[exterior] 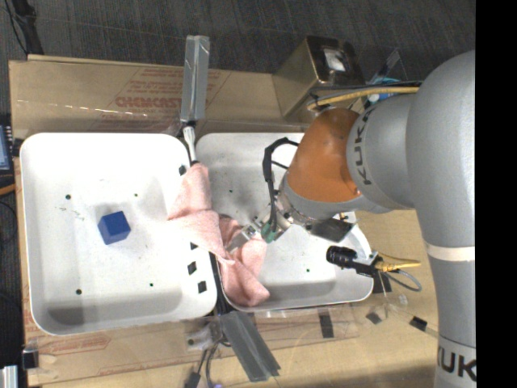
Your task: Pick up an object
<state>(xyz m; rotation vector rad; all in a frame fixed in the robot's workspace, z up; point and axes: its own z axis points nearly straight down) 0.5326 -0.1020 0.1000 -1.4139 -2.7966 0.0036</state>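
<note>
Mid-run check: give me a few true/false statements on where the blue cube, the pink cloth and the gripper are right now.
1. The blue cube lies in the left bin. True.
2. The pink cloth sits wholly inside the left bin. False: it drapes over the divide between the bins, mostly in the right bin.
3. The gripper is over the right bin, at the cloth's edge. True.
4. The gripper holds the blue cube. False: the cube lies apart in the left bin.

The cube (114, 226) lies in the left bin (48, 297). The cloth (212, 229) drapes across the divide into the right bin (307, 285), apparently touching the gripper (262, 231).
</note>
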